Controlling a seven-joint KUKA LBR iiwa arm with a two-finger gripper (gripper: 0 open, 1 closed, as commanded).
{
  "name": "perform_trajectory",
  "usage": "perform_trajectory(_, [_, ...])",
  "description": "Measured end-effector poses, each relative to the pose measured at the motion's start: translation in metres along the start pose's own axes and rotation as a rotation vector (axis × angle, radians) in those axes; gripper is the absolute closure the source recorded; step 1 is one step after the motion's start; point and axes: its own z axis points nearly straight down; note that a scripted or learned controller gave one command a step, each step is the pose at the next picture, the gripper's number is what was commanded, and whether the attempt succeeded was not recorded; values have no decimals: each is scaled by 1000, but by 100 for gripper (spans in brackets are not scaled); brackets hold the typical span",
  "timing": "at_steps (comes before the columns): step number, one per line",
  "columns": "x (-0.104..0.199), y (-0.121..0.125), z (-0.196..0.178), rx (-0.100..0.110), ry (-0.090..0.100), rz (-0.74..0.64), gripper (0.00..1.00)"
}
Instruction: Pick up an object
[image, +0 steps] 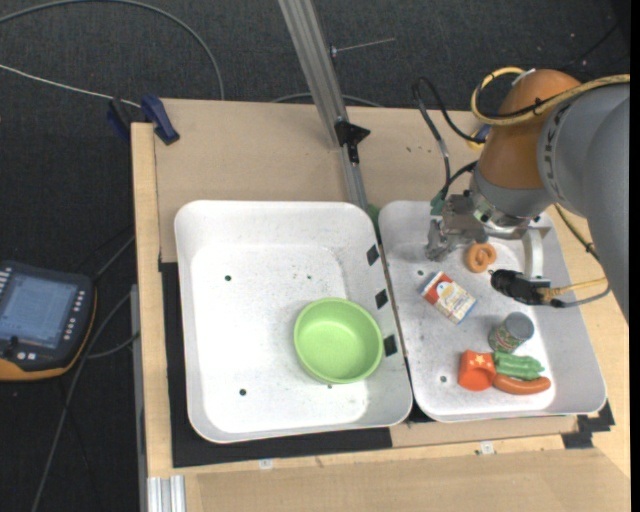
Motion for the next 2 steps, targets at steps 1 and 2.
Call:
perform_trajectory(1, [1,-2,-58,-4,-1,0,100])
perform_trajectory(2, [1,-2,-84,-1,-1,0,100])
